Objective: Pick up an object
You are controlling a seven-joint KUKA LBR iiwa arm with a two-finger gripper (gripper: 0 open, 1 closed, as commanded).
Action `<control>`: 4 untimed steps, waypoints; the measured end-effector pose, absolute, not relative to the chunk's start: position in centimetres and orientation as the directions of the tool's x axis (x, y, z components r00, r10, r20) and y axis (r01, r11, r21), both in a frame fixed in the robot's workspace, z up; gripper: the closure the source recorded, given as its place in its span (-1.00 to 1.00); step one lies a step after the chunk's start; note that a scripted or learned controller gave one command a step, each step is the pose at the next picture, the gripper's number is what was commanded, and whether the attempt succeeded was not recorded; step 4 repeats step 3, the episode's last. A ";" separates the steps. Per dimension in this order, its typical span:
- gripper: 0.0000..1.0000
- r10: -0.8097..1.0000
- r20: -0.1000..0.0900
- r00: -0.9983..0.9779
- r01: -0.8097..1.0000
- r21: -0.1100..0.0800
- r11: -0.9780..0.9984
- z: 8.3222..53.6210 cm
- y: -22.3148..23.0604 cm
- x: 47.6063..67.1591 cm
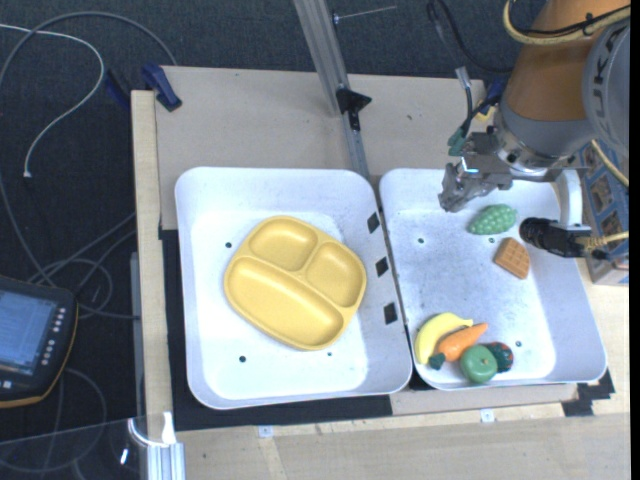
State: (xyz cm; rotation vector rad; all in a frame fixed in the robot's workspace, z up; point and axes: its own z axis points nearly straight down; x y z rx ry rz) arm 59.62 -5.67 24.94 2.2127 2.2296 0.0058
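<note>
While the grey two-finger gripper (455, 200) hangs over the right white bin (440, 268), the bumpy green oval toy (492, 219) lies just beside it, toward the arm's side, long axis slanting up toward the arm. Jaw state: cannot tell. Nothing visibly held.

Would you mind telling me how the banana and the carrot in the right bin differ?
The banana is yellow and curved, while the carrot is orange and straight, tapering to a point. The banana looks thicker and blunter; the carrot is slimmer. The banana lies nearer the bin's left wall, whereas the carrot lies across the banana's right side, touching the green round fruit. Both are toy foods lying flat in the near corner of the right bin.
</note>
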 end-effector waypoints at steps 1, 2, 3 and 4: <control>1.00 1.000 0.001 -0.006 1.000 0.002 0.006 23.9 -0.8 61.7; 1.00 1.000 0.002 -0.007 1.000 0.004 0.007 24.7 4.5 63.5; 1.00 1.000 0.001 -0.006 1.000 0.002 0.006 23.3 9.4 64.7; 1.00 1.000 0.001 -0.006 1.000 0.002 0.006 23.3 9.4 64.7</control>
